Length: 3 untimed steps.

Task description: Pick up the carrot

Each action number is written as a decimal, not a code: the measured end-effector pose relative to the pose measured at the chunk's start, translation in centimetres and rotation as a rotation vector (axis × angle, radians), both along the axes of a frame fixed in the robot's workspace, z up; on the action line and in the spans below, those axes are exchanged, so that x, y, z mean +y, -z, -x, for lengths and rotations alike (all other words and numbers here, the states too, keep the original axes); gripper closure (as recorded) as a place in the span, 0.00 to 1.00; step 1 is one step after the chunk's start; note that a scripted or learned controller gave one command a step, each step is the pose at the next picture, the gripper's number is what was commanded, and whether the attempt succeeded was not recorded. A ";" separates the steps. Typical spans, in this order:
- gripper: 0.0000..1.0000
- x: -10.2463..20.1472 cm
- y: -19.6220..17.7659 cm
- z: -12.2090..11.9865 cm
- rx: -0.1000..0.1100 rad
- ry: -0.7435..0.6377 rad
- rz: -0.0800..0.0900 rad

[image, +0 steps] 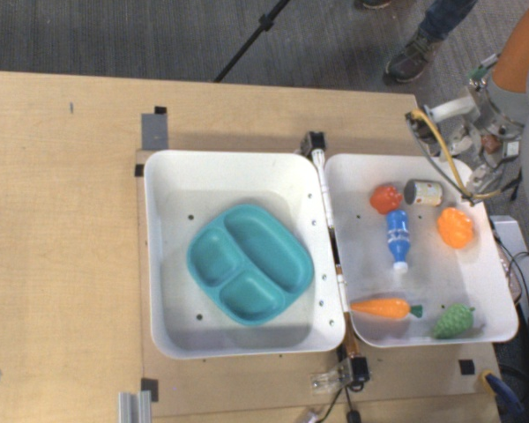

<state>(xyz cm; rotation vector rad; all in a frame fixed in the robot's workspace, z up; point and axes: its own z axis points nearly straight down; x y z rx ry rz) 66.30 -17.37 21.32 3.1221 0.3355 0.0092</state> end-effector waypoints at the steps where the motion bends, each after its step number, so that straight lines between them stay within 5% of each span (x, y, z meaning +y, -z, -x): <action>1: 0.00 -3.1 0.7 -0.1 0.000 -0.002 0.002; 2: 0.00 1.7 -1.8 -0.1 -0.002 0.005 -0.001; 3: 0.00 -2.3 5.9 0.1 -0.007 -0.003 0.001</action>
